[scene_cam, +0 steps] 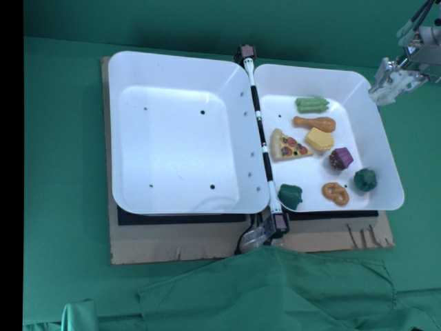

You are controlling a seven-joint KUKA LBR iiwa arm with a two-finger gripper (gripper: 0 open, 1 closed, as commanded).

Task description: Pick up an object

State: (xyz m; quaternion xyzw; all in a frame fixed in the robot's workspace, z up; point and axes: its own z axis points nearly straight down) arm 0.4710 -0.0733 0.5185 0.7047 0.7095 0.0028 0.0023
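Note:
The right bin [383,158] holds several toy foods: a green bean pod [312,104], an orange drumstick [315,123], a pizza slice [288,145], a yellow ridged piece [319,140], a purple cupcake [340,158], a dark green broccoli [365,179], a pretzel [335,194] and a green pepper [290,196]. My gripper [387,87] hangs above the bin's far right corner, apart from every object. Nothing shows in its grasp.
The left bin [179,133] sits beside the right one, joined along a black-and-white divider [260,136]. Both rest on a cardboard sheet [172,243] over green cloth. A fold of green cloth [275,288] lies at the front.

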